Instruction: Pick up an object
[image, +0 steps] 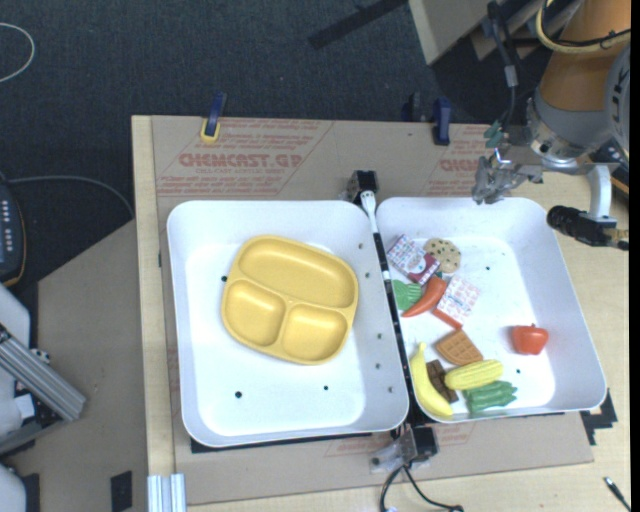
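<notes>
The claw (492, 186) hovers, grip unclear, over the bin's rim (520, 204); below it, crowded toy food (432, 275) risks a fumbled grab.

Red print on the brown board (300, 150) covering the tabletop reads "CHEMCAST" and then what looks like "GP"; the smaller lines and the repeat toward the right are too blurred to read.

yellow tray (288, 297), red tomato (529, 339), white bins (190, 300)

2 bins (190, 300), 1 yellow tray (290, 298), approx 10 toy foods (455, 330)
</notes>
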